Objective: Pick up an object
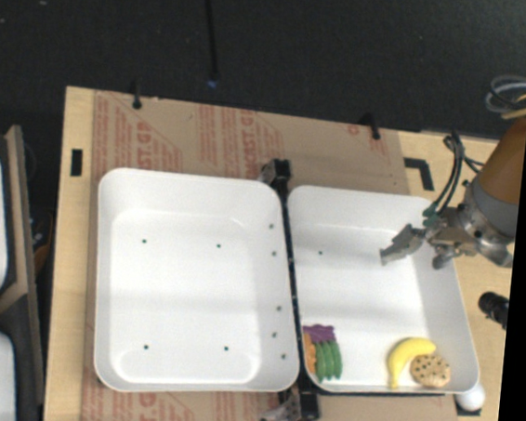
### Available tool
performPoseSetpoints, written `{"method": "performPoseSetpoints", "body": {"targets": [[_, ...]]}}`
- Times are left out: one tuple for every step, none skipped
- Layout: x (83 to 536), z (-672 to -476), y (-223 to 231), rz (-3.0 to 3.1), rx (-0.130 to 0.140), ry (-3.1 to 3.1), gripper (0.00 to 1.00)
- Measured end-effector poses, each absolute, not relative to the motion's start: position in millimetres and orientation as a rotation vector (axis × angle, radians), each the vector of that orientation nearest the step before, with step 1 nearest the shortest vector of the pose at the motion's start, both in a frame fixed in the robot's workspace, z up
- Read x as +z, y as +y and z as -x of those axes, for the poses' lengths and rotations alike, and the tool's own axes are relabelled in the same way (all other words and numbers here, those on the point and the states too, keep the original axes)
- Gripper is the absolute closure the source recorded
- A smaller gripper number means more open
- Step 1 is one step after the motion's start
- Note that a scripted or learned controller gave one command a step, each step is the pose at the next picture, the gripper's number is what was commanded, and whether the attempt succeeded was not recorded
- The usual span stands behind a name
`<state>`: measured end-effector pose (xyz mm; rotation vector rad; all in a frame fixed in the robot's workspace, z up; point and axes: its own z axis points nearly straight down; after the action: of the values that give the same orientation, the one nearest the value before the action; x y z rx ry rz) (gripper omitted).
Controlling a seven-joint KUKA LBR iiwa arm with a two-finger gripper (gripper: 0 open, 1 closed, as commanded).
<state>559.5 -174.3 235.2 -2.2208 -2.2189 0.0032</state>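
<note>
Your gripper (407,248) hung over the upper right part of the right bin (375,212), reaching in from the right, with nothing between its fingers. You could see the two grey fingers spread a little apart, pointing left and down toward the bin floor. Behind them the wrist ran back to the arm (505,174) with its orange band. The things to pick lay well apart from the gripper, along the bin's near edge: a banana (407,355) in the near right corner with a cookie (430,369) touching its right side, and a purple and green toy (323,351) beside the divide between the bins. The left bin (190,281) sat just beside the right one on the bench (205,143).
</note>
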Motion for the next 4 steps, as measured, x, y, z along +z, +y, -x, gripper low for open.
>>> {"method": "performPoseSetpoints", "body": {"targets": [[175, -553.8, -179, 2.220, 0.005, -2.217, 0.00], [128, -553.0, -188, 2.221, 0.003, -2.218, 0.00], [141, -554.3, -189, 2.225, -0.002, -2.221, 1.00], [194, -559.7, -199, 2.226, -0.004, -2.224, 1.00]]}}
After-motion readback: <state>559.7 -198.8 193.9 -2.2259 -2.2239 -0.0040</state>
